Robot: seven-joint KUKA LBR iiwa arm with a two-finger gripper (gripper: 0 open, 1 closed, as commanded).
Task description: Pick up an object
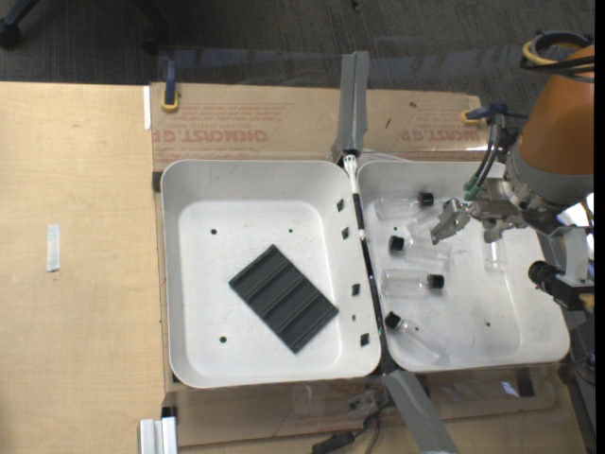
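Note:
A dark grey ribbed rectangular block (284,298) lies at a slant in the middle of the left bin (189,183). Several clear vials with black caps lie in the right bin (544,343): one vial (419,280) near the bin's middle, another vial (405,328) by the front left corner, and black caps (426,199) (396,243) towards the back left. My gripper (469,229) hangs over the back middle of the right bin, open, its two metal fingers (445,225) spread apart with nothing between them.
A grey divider bar (354,102) runs between the bins at the back. Cardboard (246,121) lies behind the bins, held by clamps (169,95). A wooden bench surface (76,253) spreads out on the left. The arm's orange band (560,121) rises at the right.

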